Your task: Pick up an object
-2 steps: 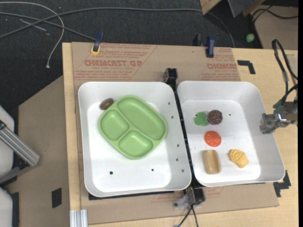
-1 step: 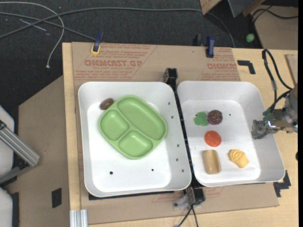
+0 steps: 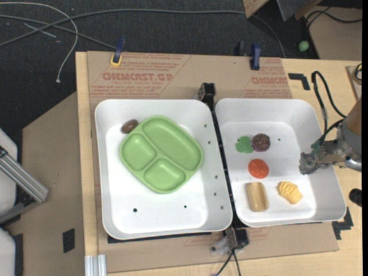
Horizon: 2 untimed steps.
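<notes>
A robotics lab: clamped cardboard bench (image 3: 172, 73), loose cables (image 3: 40, 25) on dark carpet (image 3: 172, 16).

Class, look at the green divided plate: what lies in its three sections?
The green plate shows nothing in its sections. Whatever lies beneath it is covered. A small brown item sits beside its rim.

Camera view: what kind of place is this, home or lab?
Most likely a robotics lab test bench: two white bins clamped on a cardboard sheet, toy food such as a red tomato, loose cables on dark carpet.
</notes>
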Available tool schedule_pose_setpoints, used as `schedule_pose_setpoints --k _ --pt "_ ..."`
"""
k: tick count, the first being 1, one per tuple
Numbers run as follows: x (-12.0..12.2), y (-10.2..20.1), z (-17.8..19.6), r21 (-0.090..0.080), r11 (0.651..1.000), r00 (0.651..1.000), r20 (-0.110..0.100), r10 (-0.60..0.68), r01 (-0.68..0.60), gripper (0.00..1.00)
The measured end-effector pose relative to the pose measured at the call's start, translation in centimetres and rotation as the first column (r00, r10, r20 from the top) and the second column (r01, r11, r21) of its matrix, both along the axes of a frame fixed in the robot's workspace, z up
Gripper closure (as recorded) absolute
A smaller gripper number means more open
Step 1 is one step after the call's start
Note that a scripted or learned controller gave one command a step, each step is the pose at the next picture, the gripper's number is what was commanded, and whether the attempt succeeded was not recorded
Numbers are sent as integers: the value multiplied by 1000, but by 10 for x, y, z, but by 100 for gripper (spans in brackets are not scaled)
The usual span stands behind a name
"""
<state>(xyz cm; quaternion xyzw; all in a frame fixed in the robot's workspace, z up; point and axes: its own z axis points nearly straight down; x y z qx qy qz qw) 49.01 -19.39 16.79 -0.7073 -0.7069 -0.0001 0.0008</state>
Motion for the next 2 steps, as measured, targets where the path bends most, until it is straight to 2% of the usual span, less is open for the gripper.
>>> schedule_pose_setpoints --k 1,2 --pt "5 4 -60 1 1000 1000 -2 0 0 0" --pt "6 3 -47 0 1000 1000 1 0 0 100"
